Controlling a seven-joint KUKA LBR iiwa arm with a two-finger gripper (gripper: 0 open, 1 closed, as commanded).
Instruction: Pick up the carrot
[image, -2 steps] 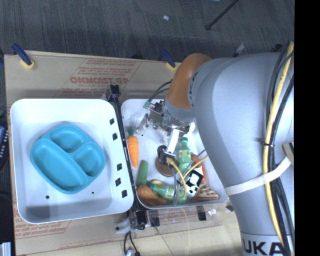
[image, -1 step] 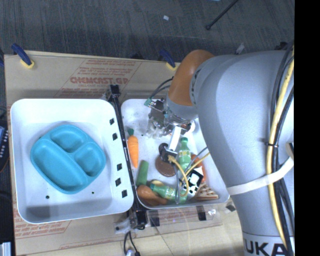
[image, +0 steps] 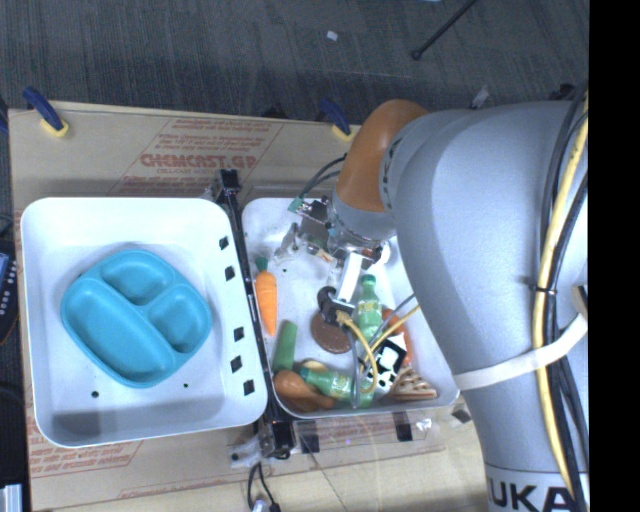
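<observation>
dark ribbed flooring surrounds the desk (image: 180, 150), a brown board printed "chemcast gp" in red. grey smooth arm (image: 480, 250), orange band, letters "uka" at its base. left white bin (image: 40, 300) holds a glossy blue three-part tray (image: 135, 315). gripper (image: 335, 265) hangs over the right bin (image: 262, 215); cannot tell its state. tapered orange carrot (image: 266, 300) lies by that bin's left wall, apart from the gripper.

1. Two bins sit side by side on the surface (image: 150, 150).
2. The left bin (image: 40, 300) holds a divided tray (image: 135, 315).
3. In the right bin (image: 262, 215), the carrot (image: 266, 300) lies by the left wall.
4. A bottle (image: 368, 310) lies right of the carrot, under the arm (image: 480, 250).
</observation>
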